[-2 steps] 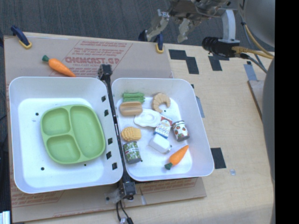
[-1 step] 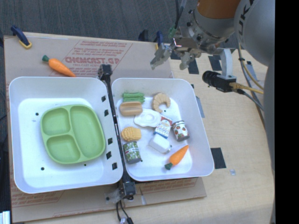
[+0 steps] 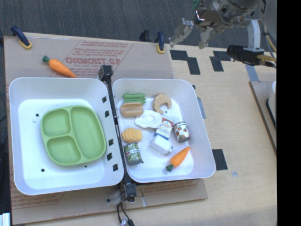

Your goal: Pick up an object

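My gripper [image 3: 192, 36] hangs high at the top right, beyond the far edge of the right bin [image 3: 203, 140], open with nothing between its fingers. The right bin holds toy food: a green bean bundle [image 3: 134, 98], a hot dog [image 3: 131, 109], a croissant [image 3: 162, 102], a fried egg [image 3: 149, 119], a corn cob [image 3: 132, 135], a milk carton [image 3: 164, 128], a small can [image 3: 181, 132], a white block [image 3: 161, 146], a green-labelled can [image 3: 133, 153] and a carrot [image 3: 178, 157].
The left bin [image 3: 23, 98] holds a green divided plate [image 3: 73, 134]. A second carrot [image 3: 59, 66] lies on the cardboard behind the left bin. Blue clamps [image 3: 21, 36] [image 3: 160, 41] hold the cardboard's far edge. A black divider [image 3: 112, 121] separates the bins.
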Tool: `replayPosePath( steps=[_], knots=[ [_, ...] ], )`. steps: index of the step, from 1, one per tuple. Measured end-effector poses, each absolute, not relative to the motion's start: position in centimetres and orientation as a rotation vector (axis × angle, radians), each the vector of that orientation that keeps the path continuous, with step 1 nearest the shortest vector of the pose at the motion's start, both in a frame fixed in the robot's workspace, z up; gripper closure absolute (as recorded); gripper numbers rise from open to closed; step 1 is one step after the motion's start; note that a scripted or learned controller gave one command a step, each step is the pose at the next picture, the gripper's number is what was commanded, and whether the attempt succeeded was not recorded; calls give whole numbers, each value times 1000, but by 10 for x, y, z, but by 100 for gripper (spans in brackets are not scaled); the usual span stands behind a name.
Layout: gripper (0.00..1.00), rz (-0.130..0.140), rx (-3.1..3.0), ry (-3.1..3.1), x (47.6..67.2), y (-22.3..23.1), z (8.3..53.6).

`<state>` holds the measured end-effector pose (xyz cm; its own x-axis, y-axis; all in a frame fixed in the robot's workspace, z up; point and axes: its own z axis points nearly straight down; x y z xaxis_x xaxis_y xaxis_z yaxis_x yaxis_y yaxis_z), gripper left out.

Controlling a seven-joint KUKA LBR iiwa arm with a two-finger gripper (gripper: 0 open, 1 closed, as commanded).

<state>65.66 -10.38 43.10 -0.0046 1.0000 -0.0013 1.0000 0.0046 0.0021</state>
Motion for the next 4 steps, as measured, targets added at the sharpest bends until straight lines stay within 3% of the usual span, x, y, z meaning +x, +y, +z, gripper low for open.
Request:
replayPosePath(
  steps=[1,2,4],
  knots=[
    [0,-6,2219,2226,629,-161,382],
    [0,-4,2216,2226,625,-203,376],
    [0,0,2216,2224,601,-211,390]
  ],
)
